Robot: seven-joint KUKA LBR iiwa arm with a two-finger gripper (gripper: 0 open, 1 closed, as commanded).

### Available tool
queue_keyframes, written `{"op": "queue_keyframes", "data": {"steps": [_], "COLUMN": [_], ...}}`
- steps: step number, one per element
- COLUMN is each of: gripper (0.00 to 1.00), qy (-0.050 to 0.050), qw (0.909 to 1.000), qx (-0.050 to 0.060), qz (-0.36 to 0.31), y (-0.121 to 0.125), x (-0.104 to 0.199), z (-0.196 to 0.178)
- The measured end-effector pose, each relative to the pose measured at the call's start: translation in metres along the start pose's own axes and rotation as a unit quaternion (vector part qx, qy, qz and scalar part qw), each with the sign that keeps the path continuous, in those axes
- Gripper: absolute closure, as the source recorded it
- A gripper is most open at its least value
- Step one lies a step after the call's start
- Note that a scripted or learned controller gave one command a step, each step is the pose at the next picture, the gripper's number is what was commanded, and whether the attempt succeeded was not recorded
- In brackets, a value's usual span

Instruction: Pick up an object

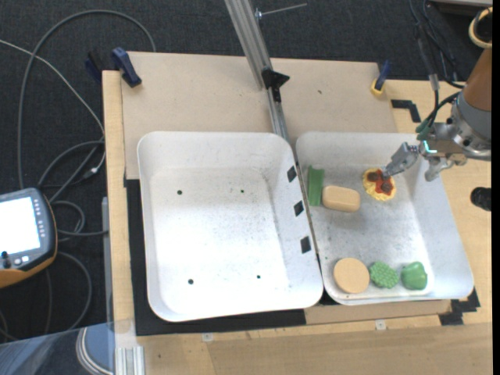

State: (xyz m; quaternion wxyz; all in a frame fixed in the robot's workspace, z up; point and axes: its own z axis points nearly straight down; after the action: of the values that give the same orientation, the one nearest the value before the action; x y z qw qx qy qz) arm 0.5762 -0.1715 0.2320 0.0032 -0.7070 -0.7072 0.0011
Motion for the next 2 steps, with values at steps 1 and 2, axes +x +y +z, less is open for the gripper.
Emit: {"op": "queue_keyframes", "data": {"steps": [1,2], "gripper": [0.0,0.0], "qy": [0.0,0.0], "qw": [1.0,1.0], "qx": [-0.002,0.0], "qz": [0.0,0.0], "y": [0.001,-0.008], "x": [0.0,0.005], "z": [-0.002,0.046]}}
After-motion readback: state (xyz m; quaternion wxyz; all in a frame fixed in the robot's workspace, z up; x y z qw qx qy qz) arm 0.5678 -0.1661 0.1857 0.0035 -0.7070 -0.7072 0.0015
